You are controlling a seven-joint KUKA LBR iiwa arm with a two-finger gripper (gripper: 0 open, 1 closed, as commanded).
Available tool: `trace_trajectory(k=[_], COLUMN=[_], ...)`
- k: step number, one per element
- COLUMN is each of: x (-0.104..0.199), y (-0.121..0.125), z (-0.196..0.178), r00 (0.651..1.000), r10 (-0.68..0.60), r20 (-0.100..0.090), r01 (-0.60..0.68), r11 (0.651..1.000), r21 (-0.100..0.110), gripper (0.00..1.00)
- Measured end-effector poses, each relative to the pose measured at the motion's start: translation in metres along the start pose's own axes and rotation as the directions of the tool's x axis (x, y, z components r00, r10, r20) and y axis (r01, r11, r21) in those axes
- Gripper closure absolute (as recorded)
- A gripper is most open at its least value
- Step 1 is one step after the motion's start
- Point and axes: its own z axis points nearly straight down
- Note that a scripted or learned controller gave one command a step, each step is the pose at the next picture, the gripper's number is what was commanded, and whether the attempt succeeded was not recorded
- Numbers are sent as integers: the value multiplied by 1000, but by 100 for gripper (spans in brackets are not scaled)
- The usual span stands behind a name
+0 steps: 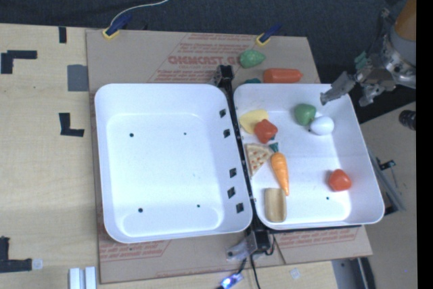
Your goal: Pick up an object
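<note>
The right bin (362,159) holds several toy foods: a green piece (304,113) with a white egg (323,125) beside it, a yellow piece (252,120), a red pepper (265,130), a cracker wedge (257,158), a carrot (280,171), a tan bread piece (274,204) and a red tomato (339,180). My gripper (352,93) hangs above the bin's far right corner, up and right of the egg. Its fingers (335,93) are spread apart with nothing between them.
The left bin (108,145) sits beside the right one. Behind the right bin, on the cardboard, lie a green toy (252,58) and an orange-red toy (281,76). Black clips (224,74) join the bins along the middle. A cable (152,5) runs across the dark back.
</note>
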Motion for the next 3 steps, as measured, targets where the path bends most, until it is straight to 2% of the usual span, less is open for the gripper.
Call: trace_trajectory(k=[1, 2, 3], x=[10, 9, 66], y=[46, 48, 61], z=[200, 180, 169], r00=[1000, 1000, 1000], r10=[-3, -3, -3], r20=[0, 2, -1], r01=[3, 3, 3], r11=[1000, 1000, 1000], r21=[4, -1, 12], gripper=[0, 100, 100])
